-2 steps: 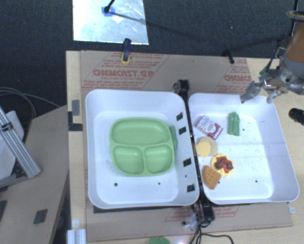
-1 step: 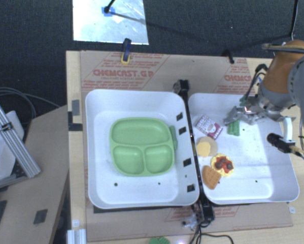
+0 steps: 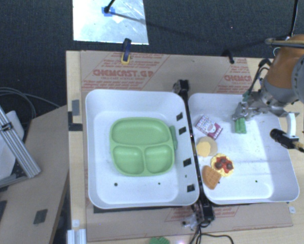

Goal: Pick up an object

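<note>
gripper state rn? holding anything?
Gripper: over the right bin, just above a small green object. Cannot tell open or closed, or whether it holds the object.

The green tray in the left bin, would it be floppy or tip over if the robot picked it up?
Probably stiff: the green tray has moulded walls between its three compartments, like hard plastic. It looks light, being thin and shallow. Grabbed by one rim, it would likely tilt, since it is wide and flat. Sitting in the left bin, it should not roll.
</note>
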`<state>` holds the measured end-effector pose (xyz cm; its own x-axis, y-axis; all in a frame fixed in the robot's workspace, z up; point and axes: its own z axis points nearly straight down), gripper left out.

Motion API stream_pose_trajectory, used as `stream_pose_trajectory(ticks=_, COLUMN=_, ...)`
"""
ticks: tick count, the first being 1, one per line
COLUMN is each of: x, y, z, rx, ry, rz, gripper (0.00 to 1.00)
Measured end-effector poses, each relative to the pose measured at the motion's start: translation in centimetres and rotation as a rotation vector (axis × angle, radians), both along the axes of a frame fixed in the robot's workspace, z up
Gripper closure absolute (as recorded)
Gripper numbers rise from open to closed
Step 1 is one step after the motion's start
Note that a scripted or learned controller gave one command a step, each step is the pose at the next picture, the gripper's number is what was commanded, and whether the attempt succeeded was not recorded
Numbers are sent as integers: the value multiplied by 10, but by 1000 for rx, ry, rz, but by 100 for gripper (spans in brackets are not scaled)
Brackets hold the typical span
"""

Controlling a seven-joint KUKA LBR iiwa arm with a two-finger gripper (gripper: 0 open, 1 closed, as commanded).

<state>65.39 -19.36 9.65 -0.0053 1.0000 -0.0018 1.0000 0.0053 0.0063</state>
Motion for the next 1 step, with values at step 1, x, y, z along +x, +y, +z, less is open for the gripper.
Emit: stream_pose_trajectory(ticks=1, x=11, y=65, z=105, rx=2, ry=-2, rz=4, gripper=100)
